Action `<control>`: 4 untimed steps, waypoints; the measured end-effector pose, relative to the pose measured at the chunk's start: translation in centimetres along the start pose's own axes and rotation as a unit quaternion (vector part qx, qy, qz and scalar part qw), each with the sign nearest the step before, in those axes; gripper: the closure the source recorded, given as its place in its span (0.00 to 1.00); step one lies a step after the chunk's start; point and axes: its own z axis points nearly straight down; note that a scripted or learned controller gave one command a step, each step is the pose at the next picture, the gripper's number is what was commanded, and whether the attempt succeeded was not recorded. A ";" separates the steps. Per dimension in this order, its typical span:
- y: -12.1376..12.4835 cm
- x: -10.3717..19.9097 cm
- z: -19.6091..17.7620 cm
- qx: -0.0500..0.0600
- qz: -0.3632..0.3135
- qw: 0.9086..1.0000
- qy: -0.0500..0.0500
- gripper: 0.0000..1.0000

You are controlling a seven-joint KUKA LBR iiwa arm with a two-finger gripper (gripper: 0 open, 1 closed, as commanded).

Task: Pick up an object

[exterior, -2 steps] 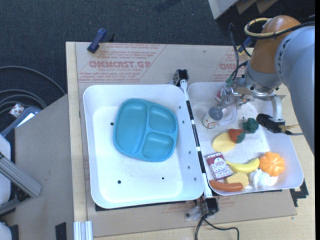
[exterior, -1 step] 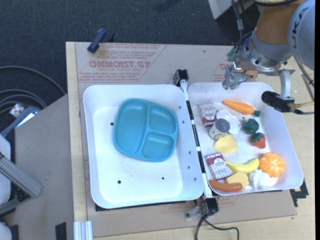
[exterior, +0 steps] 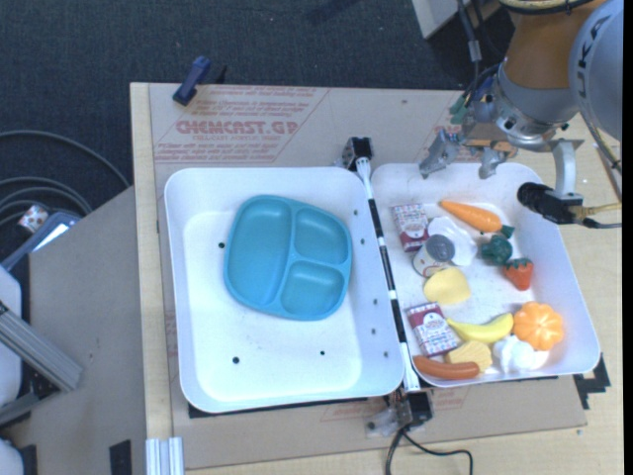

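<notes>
Pincer (exterior: 462, 159) sits over the far edge of the right bin (exterior: 574, 265), fingers spread apart, nothing between them. Released, no grasp. It hangs above bare bin floor near the back rim, apart from every item.

Progress: my read is zero so far. No object lifted, none touched. Whole pick is left: choose a target, come down, close, lift.

Layout, big to small:
- bench (exterior: 237, 127): carries both bins side by side.
- left bin (exterior: 198, 364): holds just the blue divided plate (exterior: 289, 257), flat, roughly centred.
- right bin: all the candidates, crowded toward the middle and near end.
- banana (exterior: 482, 327), lying flat, just beside the small pumpkin (exterior: 539, 325).
- carrot (exterior: 473, 215), closest thing to the pincer, lying crosswise with free space on its far side.
- sausage (exterior: 445, 368) at the near rim.
- two small red cartons, one up top (exterior: 408, 226), one lower (exterior: 430, 328).
- yellow lemon-like piece (exterior: 447, 286), mid bin.
- strawberry (exterior: 519, 271), next to a green piece I can't identify.

Best bet looks like the carrot: nearest, least crowded.
</notes>
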 end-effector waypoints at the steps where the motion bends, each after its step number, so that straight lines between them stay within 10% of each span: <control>1: 1.0 -3.1 8.8 0.002 0.001 1.000 0.000 0.00; 4: 1.4 -0.8 13.0 -0.003 0.001 1.000 -0.001 0.00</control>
